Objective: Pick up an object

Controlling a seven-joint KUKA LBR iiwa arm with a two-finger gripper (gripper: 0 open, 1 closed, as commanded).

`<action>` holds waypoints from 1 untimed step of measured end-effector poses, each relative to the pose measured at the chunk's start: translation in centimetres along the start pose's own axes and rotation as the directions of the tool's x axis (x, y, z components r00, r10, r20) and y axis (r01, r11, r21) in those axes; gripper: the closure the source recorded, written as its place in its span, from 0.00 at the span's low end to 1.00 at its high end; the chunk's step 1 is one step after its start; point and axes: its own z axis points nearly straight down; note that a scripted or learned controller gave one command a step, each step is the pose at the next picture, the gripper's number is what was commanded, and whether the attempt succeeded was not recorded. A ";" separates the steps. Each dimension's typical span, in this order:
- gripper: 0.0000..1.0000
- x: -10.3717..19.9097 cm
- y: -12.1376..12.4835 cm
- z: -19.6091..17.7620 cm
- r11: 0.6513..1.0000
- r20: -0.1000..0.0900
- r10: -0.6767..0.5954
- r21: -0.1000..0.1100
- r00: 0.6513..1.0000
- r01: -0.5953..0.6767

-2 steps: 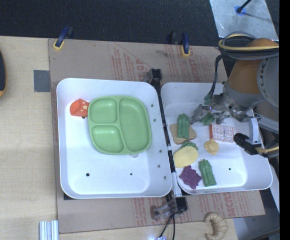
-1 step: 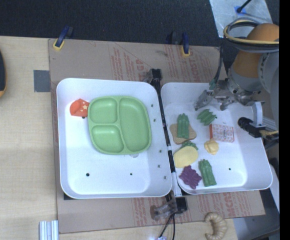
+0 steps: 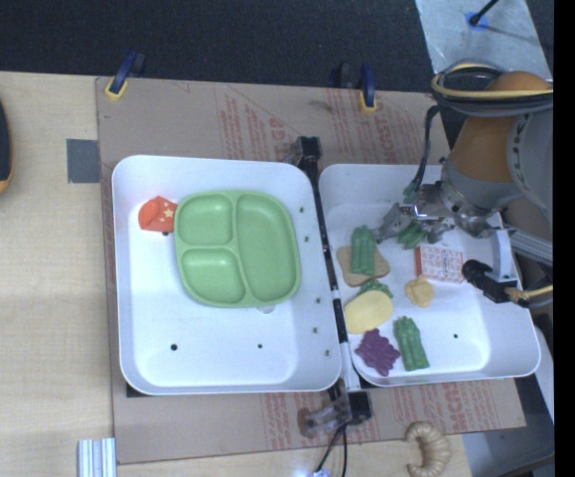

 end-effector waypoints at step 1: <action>0.00 -1.8 3.6 -0.1 1.000 0.002 -0.003 -0.010 1.000 0.003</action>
